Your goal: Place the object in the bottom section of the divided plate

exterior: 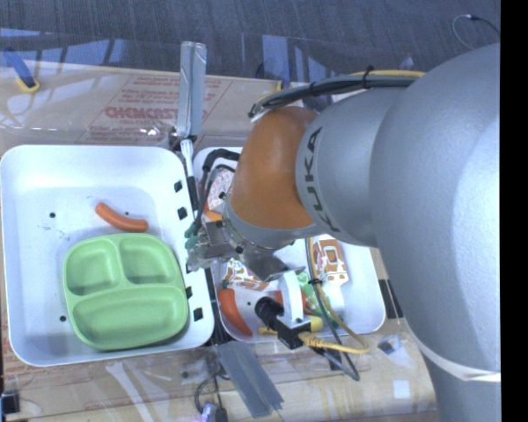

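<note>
Arm (352,174) down over right bin (370,310), wrist covering most of it. Gripper (213,251) at that bin's left edge; whether it's open or closed, can't tell.

Green divided plate (123,293) in left bin (35,236), wide bottom section nearest cam. Orange sausage (121,218) lies just above plate, long axis roughly L–R, left of gripper, across the bin wall.

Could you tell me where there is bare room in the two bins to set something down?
The left white bin has bare floor left of the orange sausage and above it. All three sections of the green divided plate lie bare. The right white bin is crowded with objects under the grey arm.
</note>
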Robot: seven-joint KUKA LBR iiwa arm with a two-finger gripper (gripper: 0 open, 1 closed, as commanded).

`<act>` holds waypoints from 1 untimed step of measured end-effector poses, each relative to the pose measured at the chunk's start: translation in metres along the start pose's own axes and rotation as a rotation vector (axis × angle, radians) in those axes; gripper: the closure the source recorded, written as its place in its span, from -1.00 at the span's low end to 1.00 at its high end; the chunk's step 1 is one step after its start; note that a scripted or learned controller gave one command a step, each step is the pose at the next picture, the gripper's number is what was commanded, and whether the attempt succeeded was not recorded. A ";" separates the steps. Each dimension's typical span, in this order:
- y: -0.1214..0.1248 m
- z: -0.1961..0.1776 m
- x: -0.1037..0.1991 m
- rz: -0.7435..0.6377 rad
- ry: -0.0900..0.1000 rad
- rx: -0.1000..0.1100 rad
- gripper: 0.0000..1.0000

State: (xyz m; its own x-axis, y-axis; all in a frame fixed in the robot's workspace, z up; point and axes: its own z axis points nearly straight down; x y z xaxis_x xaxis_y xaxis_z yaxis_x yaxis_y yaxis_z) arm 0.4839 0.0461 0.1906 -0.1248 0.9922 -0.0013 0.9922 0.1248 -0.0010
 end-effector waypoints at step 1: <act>-0.002 0.009 0.054 0.058 0.001 0.004 1.00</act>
State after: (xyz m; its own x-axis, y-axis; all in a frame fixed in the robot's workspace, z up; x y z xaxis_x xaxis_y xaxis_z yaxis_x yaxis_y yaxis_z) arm 0.4754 0.0995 0.1817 -0.0667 0.9978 -0.0008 0.9978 0.0667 -0.0053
